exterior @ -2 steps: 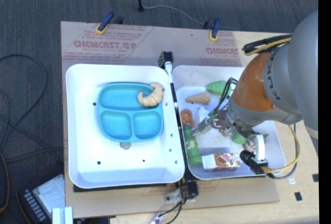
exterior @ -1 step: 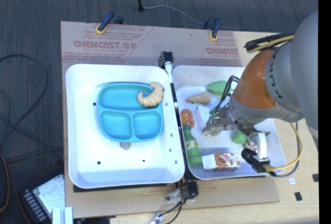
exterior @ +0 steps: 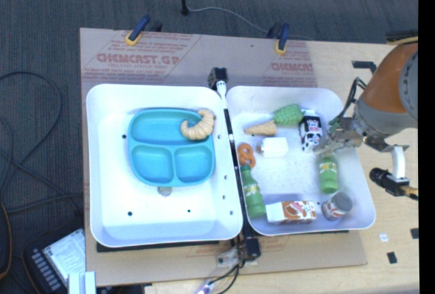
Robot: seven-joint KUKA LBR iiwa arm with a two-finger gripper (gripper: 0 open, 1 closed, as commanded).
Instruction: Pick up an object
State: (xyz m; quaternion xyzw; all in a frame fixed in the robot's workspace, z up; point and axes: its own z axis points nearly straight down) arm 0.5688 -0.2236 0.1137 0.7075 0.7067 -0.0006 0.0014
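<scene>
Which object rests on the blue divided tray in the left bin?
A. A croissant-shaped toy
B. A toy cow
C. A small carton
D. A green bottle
A: the tan croissant-shaped toy lies across the upper right corner of the blue divided tray in the left bin, while the bottles, carton and cow figure all sit in the right bin.
</scene>
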